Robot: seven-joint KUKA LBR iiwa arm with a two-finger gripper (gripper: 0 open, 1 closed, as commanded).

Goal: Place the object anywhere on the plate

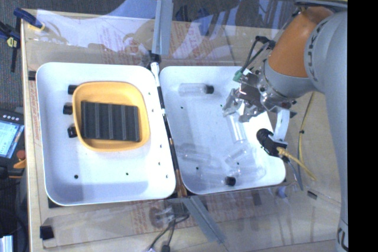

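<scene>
the things to be moved are clear plastic bottles lying in the right bin (195, 77), the bin next to the one that carries the yellow plate (112, 91). one bottle (195, 90) with a dark cap lies near the far wall of the right bin; another (237, 130) lies toward the arm's side of that bin, and a few more (236, 171) with dark caps sit near its front wall. their outlines are faint against the white floor and hard to separate.

such bottles look light, stiff-walled and smooth, so one would likely roll or squirt out of a loose pinch. the safest hold is probably across the round body near its middle, fingers square to the long axis, rather than on the cap or the tapered neck.

the claw (239, 109) hangs over the arm's side of the right bin, just above the second bottle. how far it is open cannot be told, since its parts blur into the wrist hardware, and nothing can be seen gripped in it. whether it touches the bottle below is also unclear.

the plate, with a dark ribbed insert (111, 121), lies in the left bin (53, 174) on the counter (88, 38), well apart from the claw.
</scene>
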